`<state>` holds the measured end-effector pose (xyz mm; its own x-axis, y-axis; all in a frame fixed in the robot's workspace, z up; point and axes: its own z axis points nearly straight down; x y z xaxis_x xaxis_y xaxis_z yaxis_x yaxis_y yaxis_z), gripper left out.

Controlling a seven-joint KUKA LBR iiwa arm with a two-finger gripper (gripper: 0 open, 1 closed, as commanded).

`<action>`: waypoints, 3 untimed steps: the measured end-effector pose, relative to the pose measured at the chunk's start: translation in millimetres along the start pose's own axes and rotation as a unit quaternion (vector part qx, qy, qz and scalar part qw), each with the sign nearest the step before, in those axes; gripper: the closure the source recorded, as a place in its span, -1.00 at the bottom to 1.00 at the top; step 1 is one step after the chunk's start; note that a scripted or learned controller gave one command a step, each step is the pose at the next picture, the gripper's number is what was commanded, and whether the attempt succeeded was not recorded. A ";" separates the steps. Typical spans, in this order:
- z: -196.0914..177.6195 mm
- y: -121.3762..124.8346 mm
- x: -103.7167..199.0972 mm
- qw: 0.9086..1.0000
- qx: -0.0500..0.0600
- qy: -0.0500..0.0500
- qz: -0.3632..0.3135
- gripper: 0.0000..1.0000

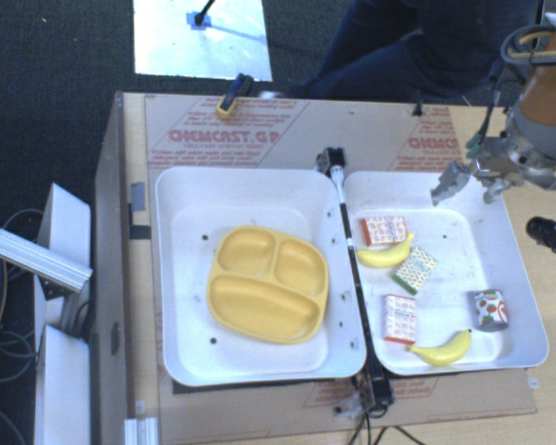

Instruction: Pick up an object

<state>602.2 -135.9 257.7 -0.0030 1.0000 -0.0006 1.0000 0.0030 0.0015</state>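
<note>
Gripper [470, 182] over right bin [524, 276] far edge, fingers spread, nothing between. Nearest target: banana [385, 255], below-left of fingers, just beside red carton [384, 229]; long axis roughly left-right. Needs descent toward bin centre.

The grey arm [542, 109] is extended in from the right. Its pincer [473, 184] is held spread, with nothing gripped between the fingers.

A yellow divided tray [269, 283] lies in the left white bin [181, 248], atop a lettered board [259, 128].
</note>
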 end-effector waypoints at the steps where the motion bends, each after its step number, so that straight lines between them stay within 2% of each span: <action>1: 73.1 -4.8 12.7 1.000 0.001 0.000 0.001 -1.00; 2: 173.4 -18.5 18.6 1.000 0.000 0.000 0.001 -1.00; 3: 173.4 -22.4 28.7 1.000 0.001 0.001 0.000 -1.00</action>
<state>580.0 -107.3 84.2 -0.0023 1.0000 0.0006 1.0000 0.0023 0.0003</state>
